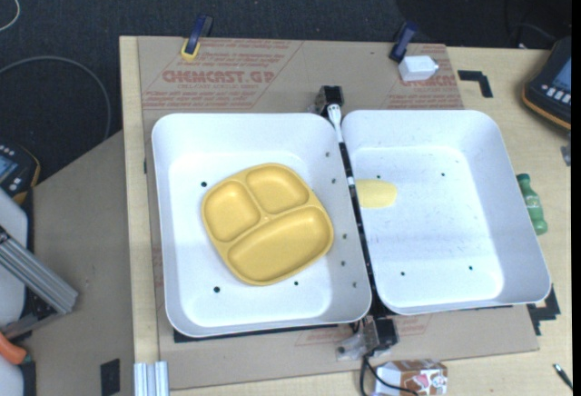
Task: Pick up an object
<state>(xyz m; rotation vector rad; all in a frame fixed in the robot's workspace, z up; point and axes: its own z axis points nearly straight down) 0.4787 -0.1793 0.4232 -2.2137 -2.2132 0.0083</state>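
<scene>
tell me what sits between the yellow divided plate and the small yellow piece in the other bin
In the camera view, the bins' adjoining rims lie between the yellow divided plate and the small yellow piece, plus bare white bin floor.

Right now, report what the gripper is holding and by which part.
Nothing is held. The yellow divided plate lies flat in the left bin, and the small yellow piece lies in the right bin; nothing grips either one.
</scene>
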